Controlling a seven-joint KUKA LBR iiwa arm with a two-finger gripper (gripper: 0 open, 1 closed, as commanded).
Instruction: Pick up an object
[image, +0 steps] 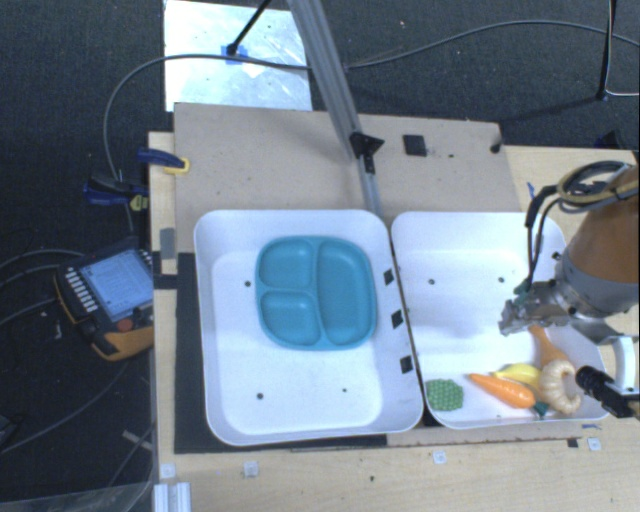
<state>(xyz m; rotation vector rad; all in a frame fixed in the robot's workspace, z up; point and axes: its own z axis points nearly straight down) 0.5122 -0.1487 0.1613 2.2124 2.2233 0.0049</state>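
**Arm hanging over a crowded corner of the right bin**

From where I am standing, the gripper (522, 318) is hovering low inside the right bin (450, 260), just beside the pile of toy food bunched in its near corner. I cannot tell how the hand is set; it is a small grey blur from here, and nothing is showing in it.

The things to pick are lying close together: an orange carrot (502, 390), a yellow piece (520, 373) touching it, a pale ring-shaped piece (560, 386) at the right, and a second orange piece (546, 346) poking up toward the hand. A green bumpy piece (445, 394) is sitting a little apart, nearer the bin's left wall.

The crowding is looking like the risk. Coming down among touching pieces, the hand may be nudging two at once or pushing one against the bin wall rather than closing round it. The left bin's blue divided plate (317, 292) is lying well apart.
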